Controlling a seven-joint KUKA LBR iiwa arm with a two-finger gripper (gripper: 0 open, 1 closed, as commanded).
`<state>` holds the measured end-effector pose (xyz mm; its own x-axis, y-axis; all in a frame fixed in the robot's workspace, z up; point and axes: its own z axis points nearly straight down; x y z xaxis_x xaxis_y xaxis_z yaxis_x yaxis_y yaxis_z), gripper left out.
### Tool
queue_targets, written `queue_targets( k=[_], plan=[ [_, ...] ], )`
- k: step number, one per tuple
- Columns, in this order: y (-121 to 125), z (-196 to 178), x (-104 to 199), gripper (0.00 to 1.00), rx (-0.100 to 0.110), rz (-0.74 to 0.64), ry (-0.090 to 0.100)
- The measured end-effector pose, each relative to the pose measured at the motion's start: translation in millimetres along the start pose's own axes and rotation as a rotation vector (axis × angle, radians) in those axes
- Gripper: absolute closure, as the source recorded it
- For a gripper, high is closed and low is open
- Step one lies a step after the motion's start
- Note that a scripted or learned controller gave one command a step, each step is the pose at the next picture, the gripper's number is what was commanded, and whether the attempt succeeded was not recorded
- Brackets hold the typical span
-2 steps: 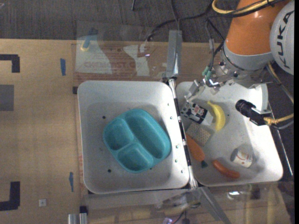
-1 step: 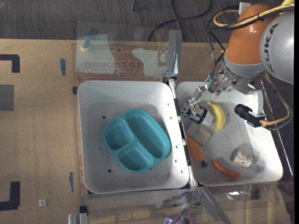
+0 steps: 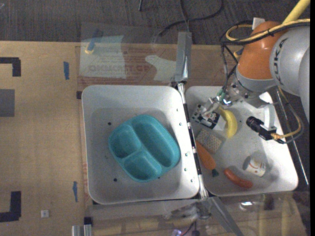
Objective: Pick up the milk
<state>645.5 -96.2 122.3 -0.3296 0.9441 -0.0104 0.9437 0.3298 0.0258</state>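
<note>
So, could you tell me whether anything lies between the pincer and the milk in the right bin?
Yes: the banana lies just beside the pincer, on its side toward the milk, partly across the straight line between them. The sausage lies close to the milk but off that line.

smooth glossy teal plastic tray (image 3: 143, 147), matt wood bench (image 3: 39, 146).

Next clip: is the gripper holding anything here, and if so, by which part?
It cannot be told. The gripper hangs low in the right bin, beside the banana; nothing shows between its tips. The milk lies apart, untouched.
</note>
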Motion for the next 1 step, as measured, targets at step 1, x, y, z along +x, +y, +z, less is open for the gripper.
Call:
queue_targets(
  k=[1],
  plan=[
    [32.8, -62.6, 20.8, 0.0, 0.024, 0.051, 0.008]
  ],
)
